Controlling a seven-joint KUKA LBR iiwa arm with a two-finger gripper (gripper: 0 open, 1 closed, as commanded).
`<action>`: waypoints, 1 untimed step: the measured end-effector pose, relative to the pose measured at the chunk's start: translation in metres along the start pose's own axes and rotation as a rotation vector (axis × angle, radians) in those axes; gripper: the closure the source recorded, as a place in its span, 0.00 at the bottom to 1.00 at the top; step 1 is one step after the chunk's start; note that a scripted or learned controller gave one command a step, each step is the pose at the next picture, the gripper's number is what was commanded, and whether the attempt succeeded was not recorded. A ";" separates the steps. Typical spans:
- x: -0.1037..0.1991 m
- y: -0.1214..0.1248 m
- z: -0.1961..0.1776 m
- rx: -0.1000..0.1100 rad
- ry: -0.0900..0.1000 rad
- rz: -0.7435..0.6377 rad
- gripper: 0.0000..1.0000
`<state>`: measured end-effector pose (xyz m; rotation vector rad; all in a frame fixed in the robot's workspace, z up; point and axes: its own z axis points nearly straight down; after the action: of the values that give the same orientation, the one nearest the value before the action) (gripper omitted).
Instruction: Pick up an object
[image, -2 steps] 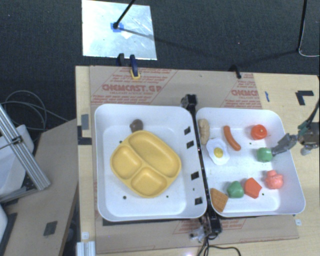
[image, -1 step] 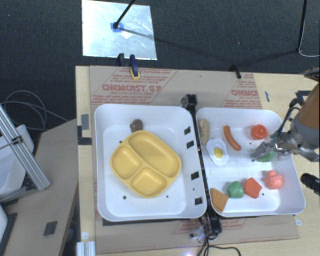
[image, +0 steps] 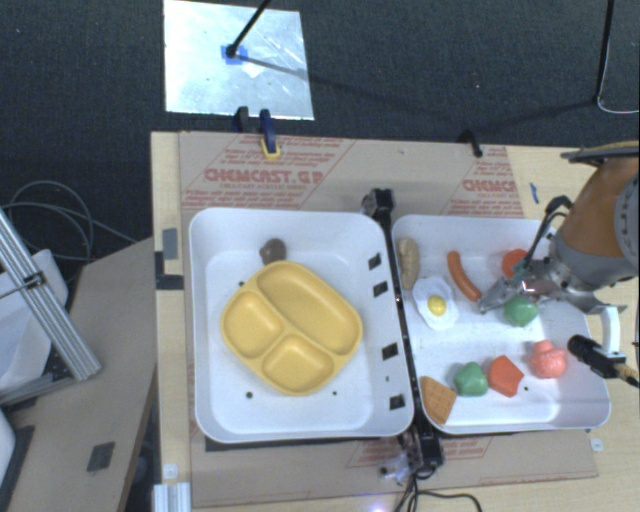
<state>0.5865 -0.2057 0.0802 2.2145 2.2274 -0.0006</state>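
Yellow divided plate (image: 290, 328), white bins (image: 215, 400), red sausage (image: 463, 276), green ball (image: 520, 312), orange block (image: 505, 376).

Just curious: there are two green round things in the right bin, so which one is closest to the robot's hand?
The upper green ball, right beside the gripper; the other green one lies lower, beside the orange block.

The cardboard sheet (image: 300, 170) under the bins bears red "CHEMCAST" lettering, printed twice.

A green ball (image: 520, 312), perhaps a toy fruit, lies in the right bin (image: 580, 412) beside the tool (image: 497, 297).
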 end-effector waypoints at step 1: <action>-0.001 0.001 -0.016 -0.005 -0.002 -0.002 1.00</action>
<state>0.5872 -0.2064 0.0958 2.2092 2.2263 0.0029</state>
